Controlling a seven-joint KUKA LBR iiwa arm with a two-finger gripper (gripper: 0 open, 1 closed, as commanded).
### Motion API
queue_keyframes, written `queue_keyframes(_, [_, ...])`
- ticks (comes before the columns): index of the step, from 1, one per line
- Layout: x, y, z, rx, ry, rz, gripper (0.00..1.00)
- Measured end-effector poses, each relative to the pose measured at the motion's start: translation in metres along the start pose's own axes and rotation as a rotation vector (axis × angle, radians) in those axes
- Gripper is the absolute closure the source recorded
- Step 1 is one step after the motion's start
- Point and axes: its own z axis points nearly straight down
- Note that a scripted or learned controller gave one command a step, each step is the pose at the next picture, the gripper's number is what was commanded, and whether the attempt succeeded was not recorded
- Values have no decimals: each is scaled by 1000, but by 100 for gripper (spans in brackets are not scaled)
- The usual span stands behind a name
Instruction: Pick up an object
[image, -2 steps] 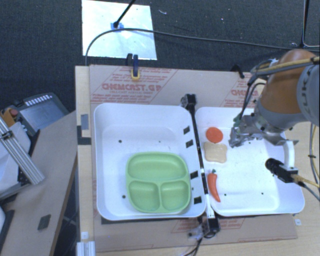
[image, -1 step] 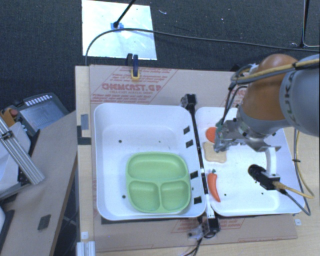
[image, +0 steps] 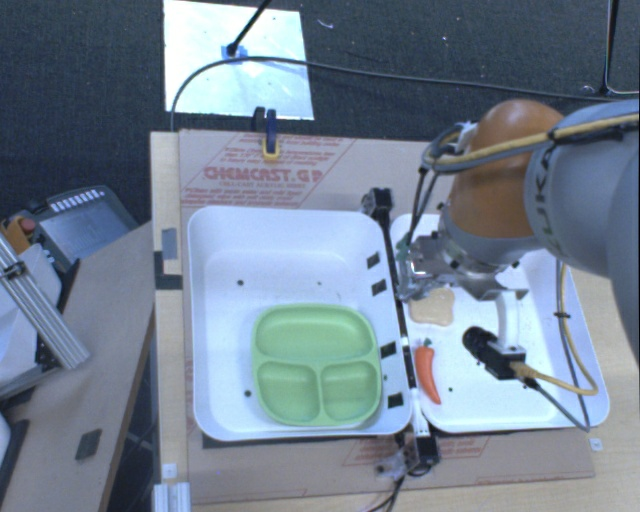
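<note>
A dark carpet (image: 80, 90) covers the floor around the bench, and a shiny silver sheet (image: 238, 60) lies on it beyond the bench's far edge, with a black cable (image: 200, 75) curving across it. The bench top is a pale board (image: 300, 170) printed with red lettering, with a yellow clamp (image: 268, 135) gripping its far edge. To the left stands a lower wooden side table (image: 100, 330) bearing a grey device (image: 80, 225) and a length of aluminium rail (image: 40, 305). Two white bins sit side by side on the board, touching along a seam held by black clips. The left bin (image: 215, 300) holds a green divided plate (image: 318, 363) at its near side. In the right bin (image: 480, 405), a tan flat slice (image: 433, 307) lies near the seam, and an orange carrot (image: 428, 372) lies just nearer the camera, lengthwise along the seam. The grey arm (image: 590, 190) with its orange band (image: 505, 165) reaches in over the right bin, and the gripper (image: 422, 265) sits low just beyond the tan slice; whether it is open or closed cannot be told.
</note>
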Motion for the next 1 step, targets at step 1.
queue_keyframes(1, [57, -7, 9, 2, 0, 0, 100])
